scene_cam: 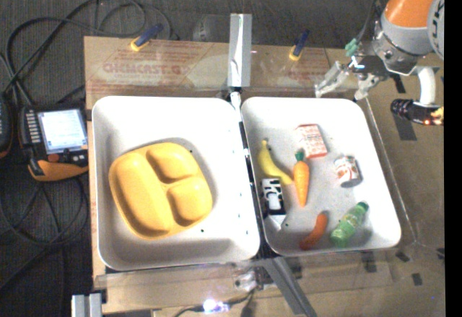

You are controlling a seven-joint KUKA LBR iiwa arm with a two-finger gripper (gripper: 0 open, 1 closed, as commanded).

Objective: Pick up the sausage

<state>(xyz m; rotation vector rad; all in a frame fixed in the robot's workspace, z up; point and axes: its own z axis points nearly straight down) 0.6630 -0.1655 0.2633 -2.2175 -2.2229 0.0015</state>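
The sausage (pixel 314 230), a small reddish-brown curved piece, lies near the front edge of the right bin (pixel 375 142), just left of a green bottle (pixel 349 224). My gripper (pixel 341 86) hangs above the far right corner of that bin, well back from the sausage. Its two pale fingers are spread apart and open, with nothing between them. The orange band and grey wrist rise behind it at the upper right.
The right bin also holds a carrot (pixel 301 177), a banana (pixel 271 162), a red and white carton (pixel 311 140), a small can (pixel 348 170) and a black and white object (pixel 272 195). A yellow divided plate (pixel 162 185) sits in the left bin (pixel 115 113).
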